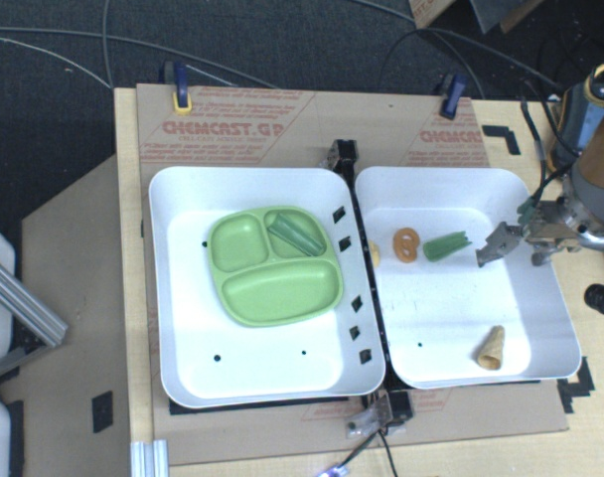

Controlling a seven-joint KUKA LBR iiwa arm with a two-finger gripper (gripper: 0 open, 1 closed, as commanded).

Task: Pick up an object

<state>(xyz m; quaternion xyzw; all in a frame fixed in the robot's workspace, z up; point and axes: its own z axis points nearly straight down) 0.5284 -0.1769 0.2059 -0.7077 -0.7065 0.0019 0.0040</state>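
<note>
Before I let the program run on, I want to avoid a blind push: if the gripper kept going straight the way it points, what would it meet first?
Probably the green block: the gripper points left across the right bin, and the orange ring lies beyond the block. Height is unclear, so it might pass above.

Dark carpet floor [64, 87], loose cables [108, 28].

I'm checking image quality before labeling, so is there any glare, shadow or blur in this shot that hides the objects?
Camera view: even, soft lighting; the white bins are bright but not blown out. The green divided plate, orange ring, green piece and tan cone read clearly with faint shadows. The gripper at the right looks slightly soft.
</note>
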